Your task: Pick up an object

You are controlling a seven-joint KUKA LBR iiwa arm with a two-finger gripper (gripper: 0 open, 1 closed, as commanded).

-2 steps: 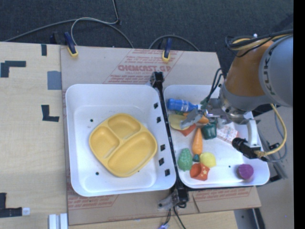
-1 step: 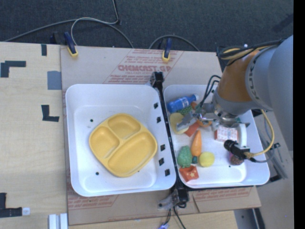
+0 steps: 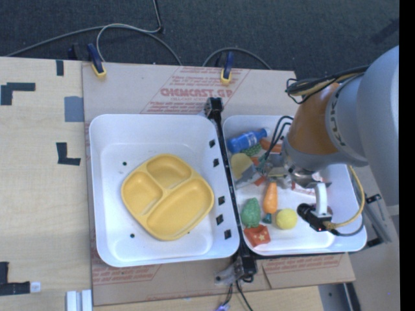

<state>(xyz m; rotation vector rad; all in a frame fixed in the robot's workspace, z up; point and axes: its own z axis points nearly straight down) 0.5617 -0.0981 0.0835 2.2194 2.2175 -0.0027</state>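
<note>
Reaching into the right white plastic bin (image 3: 347,238), the hand (image 3: 269,173) hangs over small toys at twelve o'clock from an orange toy carrot (image 3: 270,197); I cannot tell its grip.

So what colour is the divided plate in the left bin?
Yellow; the plate shows plainly in the camera view.

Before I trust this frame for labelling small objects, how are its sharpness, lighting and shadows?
Camera view: lighting is even and diffuse, with no harsh glare on the white bins; the yellow tray casts just a soft shadow; the arm looms large and slightly soft, shading the right bin's middle; small items like the carrot and yellow ball look mildly blurred.
</note>
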